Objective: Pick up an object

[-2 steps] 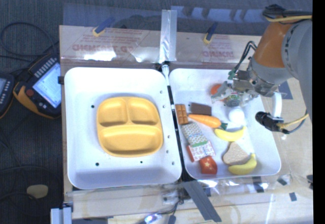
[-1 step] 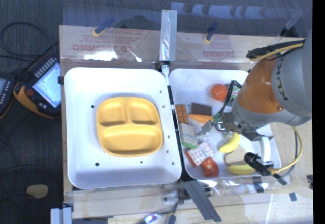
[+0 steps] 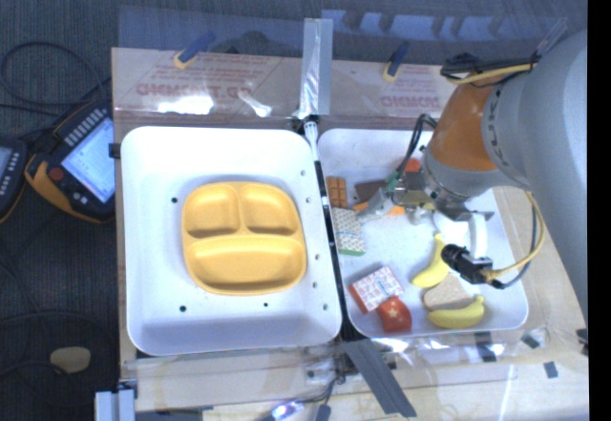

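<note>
A robotics lab — teach pendant (image 3: 72,166), taped bins (image 3: 229,228), cables.

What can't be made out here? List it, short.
- End effector, camera view: the wrist covers it, so its fingers' state is unreadable.
- Items under the arm in the right bin: hidden by the arm.
- Small box label: too small to read.
- Pendant screen: glare, unreadable.

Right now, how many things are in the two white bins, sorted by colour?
Yellow: 3, the divided tray in the left bin, plus two bananas in the right bin.
Red: 2, a red item and a red-and-white packet.
Tan: 1, a bread slice.
Pale checked: 1, a packet.
Total: 7 clearly visible; small items under the gripper are too hidden to count.
</note>
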`<state>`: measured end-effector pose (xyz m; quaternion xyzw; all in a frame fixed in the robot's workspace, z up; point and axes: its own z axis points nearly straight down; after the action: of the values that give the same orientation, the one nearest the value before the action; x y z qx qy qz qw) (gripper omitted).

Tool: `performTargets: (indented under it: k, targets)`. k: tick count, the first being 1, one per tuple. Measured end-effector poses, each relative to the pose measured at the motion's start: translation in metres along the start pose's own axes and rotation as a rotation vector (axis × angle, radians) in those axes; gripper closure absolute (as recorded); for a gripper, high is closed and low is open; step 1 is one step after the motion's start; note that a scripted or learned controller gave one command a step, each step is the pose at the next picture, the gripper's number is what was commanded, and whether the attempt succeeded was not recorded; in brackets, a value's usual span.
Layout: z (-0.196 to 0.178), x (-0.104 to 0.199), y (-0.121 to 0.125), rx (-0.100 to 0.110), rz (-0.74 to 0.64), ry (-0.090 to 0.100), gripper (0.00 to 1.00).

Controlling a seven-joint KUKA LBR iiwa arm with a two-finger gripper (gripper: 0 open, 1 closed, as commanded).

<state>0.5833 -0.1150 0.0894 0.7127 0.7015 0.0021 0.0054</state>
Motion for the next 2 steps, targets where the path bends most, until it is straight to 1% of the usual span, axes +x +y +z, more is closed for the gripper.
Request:
performTargets:
  k: [1,2]
  targets:
    - [0.001,-0.01,0.046,0.002,-0.003,0.001,0.0]
    - [0.006,-0.024,0.078,0.051,0.043,0.013,0.0]
